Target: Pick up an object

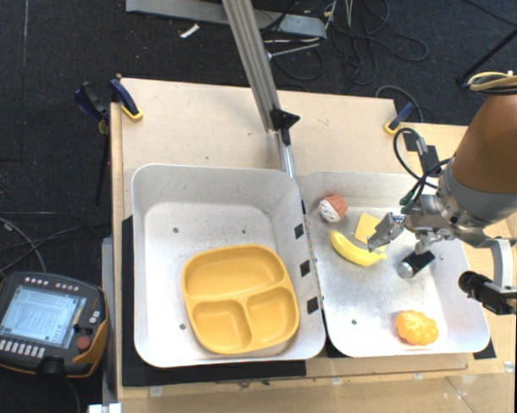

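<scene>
The hand (399, 244) hangs spread and empty at the frame's right, one finger just beside the curved yellow plastic banana (355, 250) in the right-hand white bin (457, 335), so this looks like the approach, and closing around it comes next.

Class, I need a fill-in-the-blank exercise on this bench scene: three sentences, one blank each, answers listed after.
1. The yellow tray lies in the ____ bin.
2. The banana lies in the right bin between the small ball and the ____ lump near the front.
3. The tray has ____ compartments.

Answers: left; orange; three
</scene>
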